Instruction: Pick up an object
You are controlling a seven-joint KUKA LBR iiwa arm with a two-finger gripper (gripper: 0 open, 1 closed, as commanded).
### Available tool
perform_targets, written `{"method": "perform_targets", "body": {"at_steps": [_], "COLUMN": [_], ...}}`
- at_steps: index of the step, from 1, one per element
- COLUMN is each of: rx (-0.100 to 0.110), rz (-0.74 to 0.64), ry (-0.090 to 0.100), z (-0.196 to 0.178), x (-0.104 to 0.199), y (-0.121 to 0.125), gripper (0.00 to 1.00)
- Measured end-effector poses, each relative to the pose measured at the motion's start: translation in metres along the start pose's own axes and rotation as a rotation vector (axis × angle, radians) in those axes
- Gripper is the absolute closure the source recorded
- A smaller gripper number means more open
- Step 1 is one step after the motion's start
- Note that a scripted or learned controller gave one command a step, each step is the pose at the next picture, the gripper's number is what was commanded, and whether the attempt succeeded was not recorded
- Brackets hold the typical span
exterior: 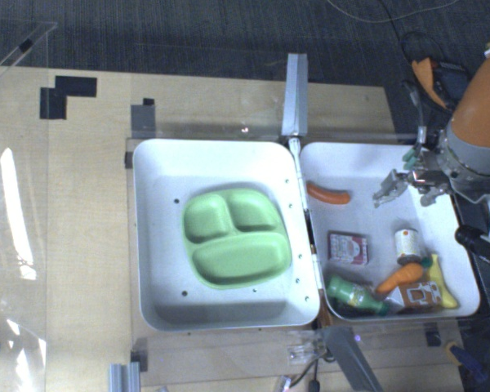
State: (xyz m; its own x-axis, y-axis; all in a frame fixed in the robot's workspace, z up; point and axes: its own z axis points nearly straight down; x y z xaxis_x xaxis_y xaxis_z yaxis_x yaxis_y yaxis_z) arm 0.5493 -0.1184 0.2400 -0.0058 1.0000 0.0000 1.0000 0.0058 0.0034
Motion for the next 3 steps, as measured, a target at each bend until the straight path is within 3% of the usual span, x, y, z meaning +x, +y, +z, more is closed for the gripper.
{"method": "perform_targets", "body": {"at_steps": [1, 2, 3], "rx": [-0.022, -0.004, -0.010], "rz": [-0.044, -0.210, -0.152], "ry": [-0.007, -0.003, -0.004], "z": [0.115, 0.070, 0.151], "x": [-0.031, -0.072, -0.069], "y": [-0.048, -0.061, -0.059], "gripper": [0.00, 0.00, 0.00]}}
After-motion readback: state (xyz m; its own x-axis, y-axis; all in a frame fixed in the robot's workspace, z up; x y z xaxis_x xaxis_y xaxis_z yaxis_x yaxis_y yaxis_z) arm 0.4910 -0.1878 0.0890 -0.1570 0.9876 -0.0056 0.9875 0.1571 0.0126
